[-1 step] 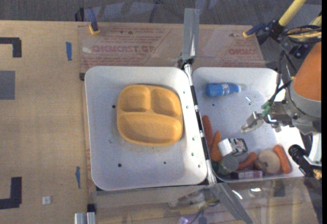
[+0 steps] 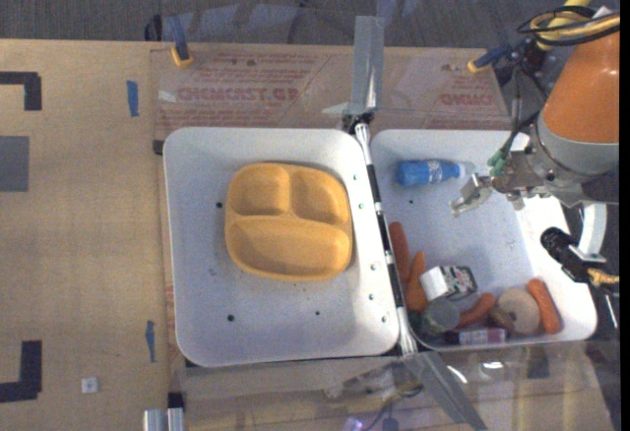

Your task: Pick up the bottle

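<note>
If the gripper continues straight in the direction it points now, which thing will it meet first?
Probably the blue bottle. The gripper points toward the view's left, and the bottle lies on its side just ahead in the right bin. Its height above the floor is unclear, so it could pass over.

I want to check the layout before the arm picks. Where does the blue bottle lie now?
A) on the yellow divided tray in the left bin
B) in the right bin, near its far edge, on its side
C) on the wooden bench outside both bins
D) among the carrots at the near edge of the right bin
B: the blue bottle lies on its side in the right bin, near its far edge, apart from the carrots.
</note>
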Robot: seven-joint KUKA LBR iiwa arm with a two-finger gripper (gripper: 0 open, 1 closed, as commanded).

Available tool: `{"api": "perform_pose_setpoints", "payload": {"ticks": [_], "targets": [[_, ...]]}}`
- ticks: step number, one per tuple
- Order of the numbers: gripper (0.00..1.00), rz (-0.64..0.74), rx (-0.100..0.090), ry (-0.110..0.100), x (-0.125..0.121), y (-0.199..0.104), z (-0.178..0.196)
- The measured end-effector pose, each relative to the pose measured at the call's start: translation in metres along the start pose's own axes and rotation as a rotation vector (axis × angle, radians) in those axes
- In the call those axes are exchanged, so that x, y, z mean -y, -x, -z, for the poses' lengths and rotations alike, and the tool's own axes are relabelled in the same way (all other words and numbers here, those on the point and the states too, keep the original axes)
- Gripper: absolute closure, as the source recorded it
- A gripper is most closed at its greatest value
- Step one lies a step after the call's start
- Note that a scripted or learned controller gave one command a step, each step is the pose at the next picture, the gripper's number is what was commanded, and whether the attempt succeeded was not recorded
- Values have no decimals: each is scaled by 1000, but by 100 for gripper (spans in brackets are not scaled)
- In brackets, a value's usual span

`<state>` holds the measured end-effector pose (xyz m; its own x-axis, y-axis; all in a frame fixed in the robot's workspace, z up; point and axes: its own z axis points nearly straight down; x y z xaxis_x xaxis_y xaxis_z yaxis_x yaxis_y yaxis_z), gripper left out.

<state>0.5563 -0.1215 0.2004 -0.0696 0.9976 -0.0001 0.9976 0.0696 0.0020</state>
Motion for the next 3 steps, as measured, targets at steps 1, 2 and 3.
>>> {"api": "perform_pose_setpoints", "payload": {"ticks": [1,2,3], "targets": [[0,-107,0,0,-83,-49,0],[0,-2,0,0,-64,-115,44],[0,85,0,-2,-54,-45,-15]]}}
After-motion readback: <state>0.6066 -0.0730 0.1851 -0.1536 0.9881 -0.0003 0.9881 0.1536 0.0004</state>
